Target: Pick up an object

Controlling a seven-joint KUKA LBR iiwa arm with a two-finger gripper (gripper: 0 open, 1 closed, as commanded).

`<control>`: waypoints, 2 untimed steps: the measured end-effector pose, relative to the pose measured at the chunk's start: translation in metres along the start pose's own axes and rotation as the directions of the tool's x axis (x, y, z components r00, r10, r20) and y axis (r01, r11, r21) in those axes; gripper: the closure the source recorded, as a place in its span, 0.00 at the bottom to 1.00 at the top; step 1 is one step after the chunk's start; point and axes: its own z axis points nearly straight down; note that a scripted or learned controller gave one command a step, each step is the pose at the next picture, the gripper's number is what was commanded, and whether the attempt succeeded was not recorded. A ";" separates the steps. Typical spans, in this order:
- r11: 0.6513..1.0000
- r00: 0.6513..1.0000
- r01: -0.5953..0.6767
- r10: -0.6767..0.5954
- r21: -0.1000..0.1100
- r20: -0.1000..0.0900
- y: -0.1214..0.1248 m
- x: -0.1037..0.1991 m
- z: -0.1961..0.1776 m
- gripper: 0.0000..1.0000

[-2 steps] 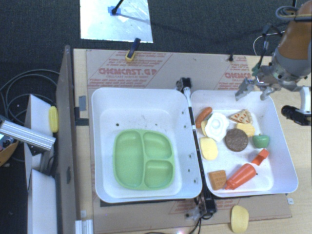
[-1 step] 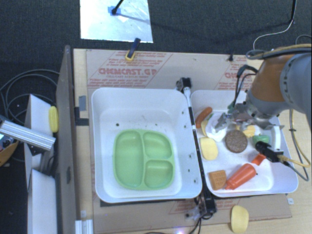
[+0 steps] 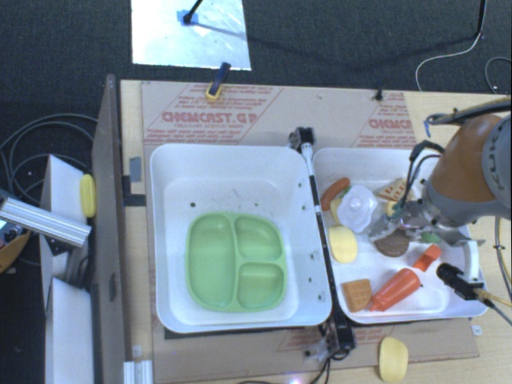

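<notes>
My tool (image 3: 398, 224) hangs low in the right bin (image 3: 448, 314), just above a brown round piece (image 3: 393, 246); I cannot tell its state. An orange carrot toy (image 3: 395, 290) lies nearby. The table's cardboard (image 3: 240, 110) reads "CHEMCAST".

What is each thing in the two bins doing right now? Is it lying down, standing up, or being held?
Green tray: lying flat in the left bin, compartments up.
Orange carrot toy: lying on its side in the right bin.
Yellow piece: resting by the divider wall.
Cracker square: lying flat near the front rim.
Brown disc: lying flat below the tool.
Hot dog toy: lying tilted by the divider.
</notes>
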 end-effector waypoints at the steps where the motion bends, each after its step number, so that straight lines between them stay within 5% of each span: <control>1: 1.000 1.000 0.007 -0.007 -0.007 -0.001 0.050 -0.012 -0.002 0.00; 2: 1.000 1.000 0.005 -0.005 -0.001 0.000 0.025 0.016 -0.001 0.00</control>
